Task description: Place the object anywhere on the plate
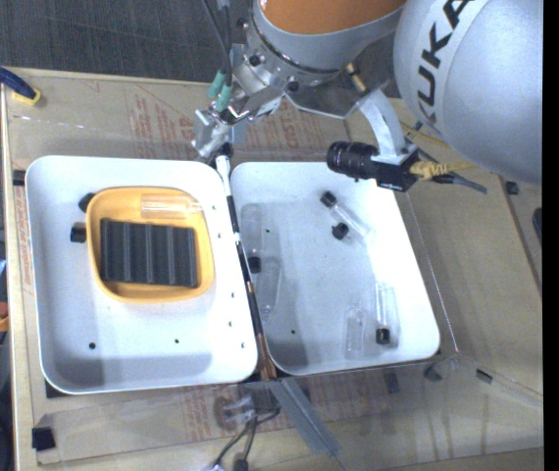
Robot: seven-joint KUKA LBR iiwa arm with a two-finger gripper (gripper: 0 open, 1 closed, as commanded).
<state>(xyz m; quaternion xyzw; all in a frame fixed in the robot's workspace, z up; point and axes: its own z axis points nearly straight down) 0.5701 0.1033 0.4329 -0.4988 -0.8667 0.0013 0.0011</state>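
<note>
A: While the arm hangs over the far edge of the table (83,116), where does the hand sit?

B: The hand (223,126) is just beyond the far rims of the two bins, about where they meet. Whether it's spread or pressed together, I cannot tell; the parts blur together and nothing shows between them.

A: And the plate?

B: The plate (152,243), yellow with a dark ribbed middle, lies in the left bin (113,361), toward its far half.

A: Is the object already on it?

B: A clear tube (169,203) lies across the plate's far rim, long axis running left to right along the table. If that is the object, I'd judge the task about done. More clear tubes lie in the right bin (309,341): one with dark caps (342,215) near the far edge, slanted, and a pair (378,320) near the near right corner.

A: So which way would the hand go?

B: The capped tube lies toward the near right of the hand; the plate lies toward the near left. Both are close, and the plate's tube is a little nearer.
</note>
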